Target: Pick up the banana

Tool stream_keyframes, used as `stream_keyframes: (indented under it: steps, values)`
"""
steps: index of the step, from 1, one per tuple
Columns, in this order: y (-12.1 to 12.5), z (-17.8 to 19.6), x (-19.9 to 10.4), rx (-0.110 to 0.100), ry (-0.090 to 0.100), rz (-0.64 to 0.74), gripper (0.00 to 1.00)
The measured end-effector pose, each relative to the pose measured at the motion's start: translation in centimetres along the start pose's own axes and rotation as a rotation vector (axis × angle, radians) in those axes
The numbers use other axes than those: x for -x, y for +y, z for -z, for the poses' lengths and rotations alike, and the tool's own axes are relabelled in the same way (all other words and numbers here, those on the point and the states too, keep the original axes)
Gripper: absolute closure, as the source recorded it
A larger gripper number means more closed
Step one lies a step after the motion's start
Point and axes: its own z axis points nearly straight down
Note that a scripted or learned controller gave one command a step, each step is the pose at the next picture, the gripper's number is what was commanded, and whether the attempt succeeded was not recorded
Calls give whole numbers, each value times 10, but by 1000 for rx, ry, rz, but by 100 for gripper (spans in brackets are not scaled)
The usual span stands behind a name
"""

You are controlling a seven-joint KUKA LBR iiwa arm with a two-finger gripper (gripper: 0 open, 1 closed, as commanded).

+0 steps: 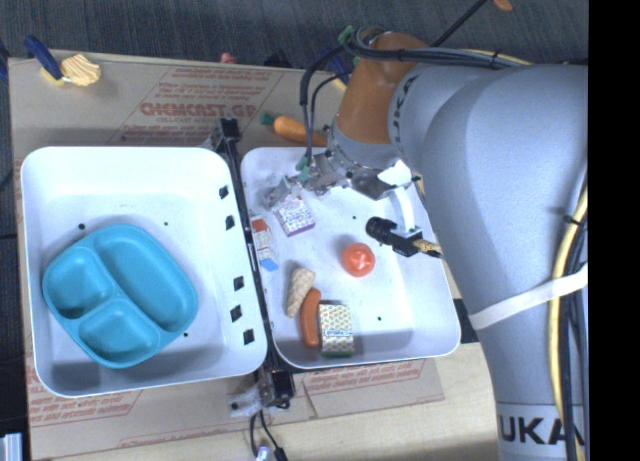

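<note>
Beyond the left bin, on the cardboard: a small yellow thing (pixel 80 71), too small to name with any certainty.
Left bin (pixel 60 189): holds a blue divided plate (pixel 118 294); nothing here looks like the task's thing.
Right bin (pixel 400 299), left side: a small carton (pixel 262 239) lies by the wall, and a patterned packet (pixel 295 216) lies a little beyond it.
Banana (pixel 298 289): I take it to be the pale, stubby piece in the near half of the right bin. It lies flat, just beside a sausage (pixel 311 317).
Long axis: runs roughly from the far rim toward the near rim, with its far end leaning slightly right.
Gripper (pixel 308 174): low over the far end of the right bin, near a crumpled grey scrap (pixel 275 192). Whether it is spread or pressed together cannot be told, and nothing shows as held.
Key relation: the banana lies almost straight toward the near rim from the gripper, with the patterned packet between them. The move likely calls for a pull back toward the near rim, then a descent across the short width.
Right of the banana: a patterned box (pixel 336 329) and a red ball (pixel 358 259), both clear of that path.
Only arm (pixel 480 149): reaches in from the right.
</note>
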Motion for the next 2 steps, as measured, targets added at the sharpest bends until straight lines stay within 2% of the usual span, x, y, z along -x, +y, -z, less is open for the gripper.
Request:
stream_keyframes:
  steps: [1, 2]
  values:
    - [-77, 73, 84, 4, -3, 17, 0]
    - [-108, 0, 70, 3, 0, 166, 0]
